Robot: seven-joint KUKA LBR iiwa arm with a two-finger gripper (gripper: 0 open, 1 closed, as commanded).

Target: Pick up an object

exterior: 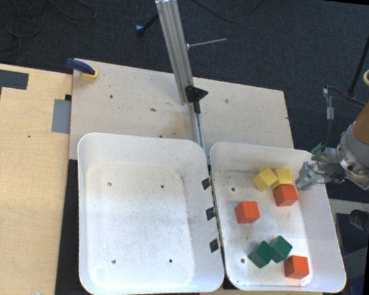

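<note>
The right bin (330, 262) holds several small cubes. Two yellow cubes (265, 179) (284, 175) lie side by side near its far right, with a red cube (285, 195) touching them just in front. Another red cube (247, 212) lies alone near the middle. Two green cubes (263, 255) (282, 247) sit together at the front, beside a third red cube (297, 266). My gripper (306, 176) hangs low at the bin's right rim, just right of the second yellow cube and above the first red cube. Nothing shows in its grasp.
The left bin (86, 158) lies beside the right one, with black clips (210, 213) along the shared edge. A slanted aluminium post (177, 46) rises from the bench behind the bins. A small blue and yellow clamp (82, 67) sits at the bench's far left corner.
</note>
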